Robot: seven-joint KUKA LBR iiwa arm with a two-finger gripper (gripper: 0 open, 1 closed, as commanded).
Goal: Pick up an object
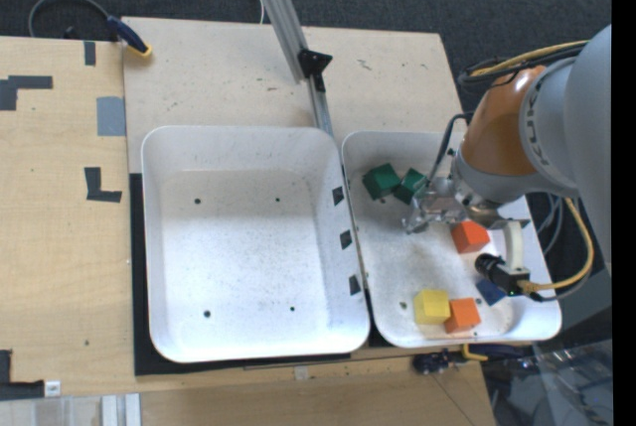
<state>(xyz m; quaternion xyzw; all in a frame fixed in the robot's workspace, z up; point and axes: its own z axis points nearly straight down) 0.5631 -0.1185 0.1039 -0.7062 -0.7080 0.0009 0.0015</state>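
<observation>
The right bin (pixel 397 330) holds several small blocks. Two green pieces (pixel 381 182) lie near its back left, the second one (pixel 410 184) just beside the arm's wrist. My gripper (pixel 421 215) hangs low over the middle of this bin, just in front of the green pieces and left of an orange block (pixel 470 236). A yellow block (pixel 431 305) and a second orange block (pixel 463 314) sit side by side near the front wall. A blue piece (pixel 490 291) lies by the right wall, partly behind a black cable end.
The left bin (pixel 159 156) stands beside the right one, sharing a middle wall (pixel 348 235). A slanted metal pole (pixel 283 7) rises behind the bins. The grey arm with its orange band (pixel 497 131) covers the right bin's back right corner. Cables trail at the right.
</observation>
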